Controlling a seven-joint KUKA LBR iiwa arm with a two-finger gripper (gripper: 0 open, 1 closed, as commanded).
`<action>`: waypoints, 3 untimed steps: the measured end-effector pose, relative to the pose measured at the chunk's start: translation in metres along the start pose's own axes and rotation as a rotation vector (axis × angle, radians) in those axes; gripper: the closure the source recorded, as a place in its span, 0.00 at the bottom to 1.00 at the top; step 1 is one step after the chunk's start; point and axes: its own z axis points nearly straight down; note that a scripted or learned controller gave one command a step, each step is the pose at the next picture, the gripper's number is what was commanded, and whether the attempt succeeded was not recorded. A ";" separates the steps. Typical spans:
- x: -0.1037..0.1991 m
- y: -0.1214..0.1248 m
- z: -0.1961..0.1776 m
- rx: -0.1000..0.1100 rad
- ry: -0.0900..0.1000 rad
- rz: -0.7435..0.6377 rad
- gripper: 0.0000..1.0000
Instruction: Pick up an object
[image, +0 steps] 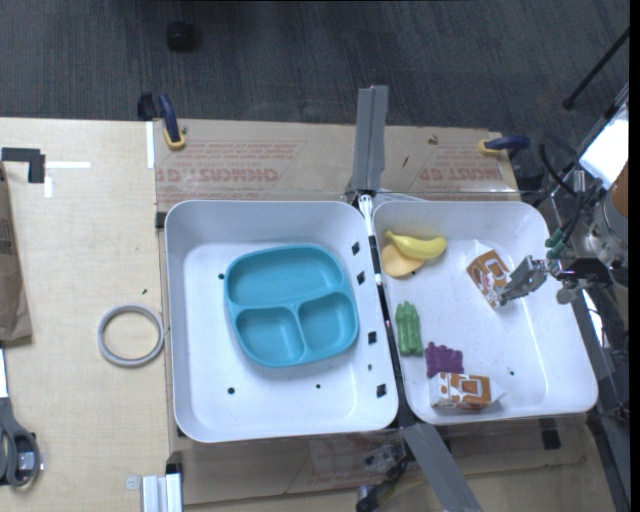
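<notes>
The gripper (520, 283) hung low by the right bin's (560, 395) right wall, its tip touching an orange-and-white snack packet (487, 274); I could not tell how far it was open. The packet looked light, crinkly and slippery, best pinched across its short sides. A banana (418, 245), green toy (408, 328), purple toy (445, 357) and small carton (462, 390) lay apart, blocking nothing.

In the right bin (560, 370), a yellow banana (418, 245) lies at about eleven o'clock, resting on a pale orange rounded piece (398, 264). A white-and-orange packet (487, 276) sits tilted toward one o'clock. A green ridged vegetable (408, 328) lies lengthwise at nine o'clock near the left wall. A purple grape-like cluster (445, 358) lies toward seven o'clock, and just below it an orange-and-white carton (462, 391) lies flat.
</notes>
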 end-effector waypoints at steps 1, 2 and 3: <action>-0.043 0.073 0.068 -0.001 0.000 -0.217 0.00; -0.046 0.101 0.109 -0.001 0.000 -0.167 0.00; -0.059 0.124 0.197 -0.004 -0.001 -0.291 0.00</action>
